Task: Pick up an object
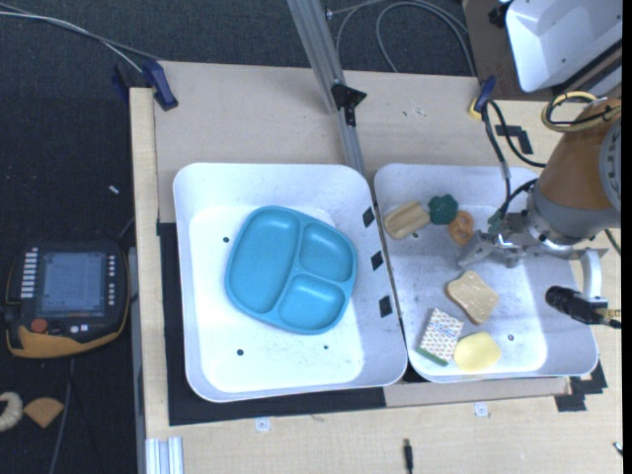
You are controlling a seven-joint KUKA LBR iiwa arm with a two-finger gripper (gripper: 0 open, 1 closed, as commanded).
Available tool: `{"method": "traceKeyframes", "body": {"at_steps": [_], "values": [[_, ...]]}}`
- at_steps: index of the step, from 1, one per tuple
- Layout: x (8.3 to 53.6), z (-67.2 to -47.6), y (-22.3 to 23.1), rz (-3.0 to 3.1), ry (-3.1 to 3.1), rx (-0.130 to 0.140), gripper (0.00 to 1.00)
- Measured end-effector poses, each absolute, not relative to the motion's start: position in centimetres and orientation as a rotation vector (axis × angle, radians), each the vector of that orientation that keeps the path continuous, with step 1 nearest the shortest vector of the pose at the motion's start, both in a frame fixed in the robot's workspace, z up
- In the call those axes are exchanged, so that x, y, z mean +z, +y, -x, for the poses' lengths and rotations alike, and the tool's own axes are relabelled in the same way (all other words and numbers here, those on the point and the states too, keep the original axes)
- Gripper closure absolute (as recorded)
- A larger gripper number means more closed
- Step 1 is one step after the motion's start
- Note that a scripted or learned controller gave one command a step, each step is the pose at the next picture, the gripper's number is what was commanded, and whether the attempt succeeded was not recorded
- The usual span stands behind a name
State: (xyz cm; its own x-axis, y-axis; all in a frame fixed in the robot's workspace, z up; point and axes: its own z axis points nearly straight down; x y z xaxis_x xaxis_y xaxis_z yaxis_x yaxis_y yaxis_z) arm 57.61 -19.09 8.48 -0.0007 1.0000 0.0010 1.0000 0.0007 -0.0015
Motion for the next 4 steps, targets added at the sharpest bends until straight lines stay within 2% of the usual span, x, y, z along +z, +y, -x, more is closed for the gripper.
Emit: {"method": "traceKeyframes", "body": {"at_steps": [1,2,4], "values": [[9.8,-57.8,-19.2,2.225,-2.226,-0.003,1.00],[14.7,-57.0,-19.5,2.223,-2.223,-0.002,1.00],[27.5,-57.6,-20.0,2.226,-2.230,-0.007,1.00]]}}
